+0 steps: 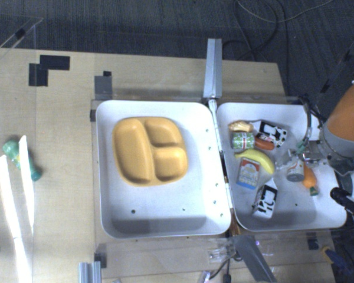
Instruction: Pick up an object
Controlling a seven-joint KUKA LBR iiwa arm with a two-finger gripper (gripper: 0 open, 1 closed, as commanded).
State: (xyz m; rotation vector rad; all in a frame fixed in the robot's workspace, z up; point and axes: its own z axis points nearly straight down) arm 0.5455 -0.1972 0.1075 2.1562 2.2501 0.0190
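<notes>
We hover the gripper (296, 165), grip state unclear, at the right bin's (283, 220) right side; next, descend onto an item.

Light wood bench (59, 229), pale tan top, matte. Beyond its far edge: dark blue-grey carpet floor (135, 10) with a ribbed texture. Black cable (271, 5) loops across the carpet at top right. Metal bar (213, 69) stands upright at the bench's far side (grey, looks like extruded profile). Two black tape marks (47, 68) on the bench at top left, forming an L. Bright white strips (15, 205) at the left edge, glare too strong to tell what they are. Lighting even, soft shadows.
</notes>
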